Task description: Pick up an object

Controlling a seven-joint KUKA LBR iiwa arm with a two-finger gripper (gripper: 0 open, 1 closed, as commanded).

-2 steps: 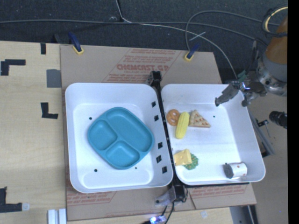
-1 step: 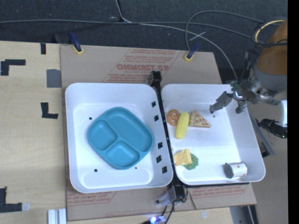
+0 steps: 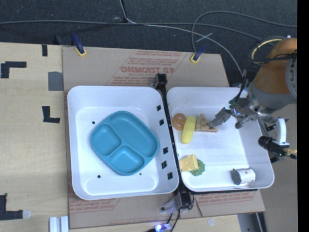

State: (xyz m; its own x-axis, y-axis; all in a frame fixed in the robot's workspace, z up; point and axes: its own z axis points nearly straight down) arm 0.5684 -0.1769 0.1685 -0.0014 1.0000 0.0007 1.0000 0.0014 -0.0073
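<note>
Pizza slice (image 3: 206,125) looks like the likely target, since it's the toy sitting closest to the gripper (image 3: 231,118) in the right bin (image 3: 219,153). The fingers are spread apart with nothing between them: 1 finger points left and ends right at the wide end of the slice, the other hangs further right over bare white floor. So it's open and empty, low over the upper right part of that bin.

Working outward: just left of the slice is a yellow corn cob (image 3: 188,129), touching or nearly touching it, and a small brown donut (image 3: 179,121) sits tight against the cob near the divider. Lower down there's a yellow and green food piece (image 3: 191,164), and a small white and grey cylinder (image 3: 243,176) lies in the bottom right corner. The left bin (image 3: 77,144) has a blue 3-compartment tray (image 3: 124,142).

What could go wrong, imo: the slice is thin and flat, so the fingers could close above it and grab air, or 1 finger could just shove it into the cob. With 3 toys packed that close, a nudge could jam them against the divider and make the next try harder.
</note>
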